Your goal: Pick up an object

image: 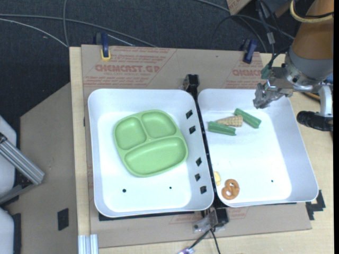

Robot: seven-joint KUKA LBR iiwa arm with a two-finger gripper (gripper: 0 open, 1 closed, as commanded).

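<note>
The tool (263,97) hung above the right bin's (296,142) far corner, grip state unclear; green sticks (247,118) lay just left, awaiting pickup.

green plate (151,143), white bins (106,194), tan pretzel (231,189)

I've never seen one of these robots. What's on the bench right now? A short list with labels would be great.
left bin: green divided plate
right bin: two green sticks, a tan wafer between them, a pretzel near the front edge
gripper: above the right bin's far right corner, apart from the items
held: nothing seen in it
</note>
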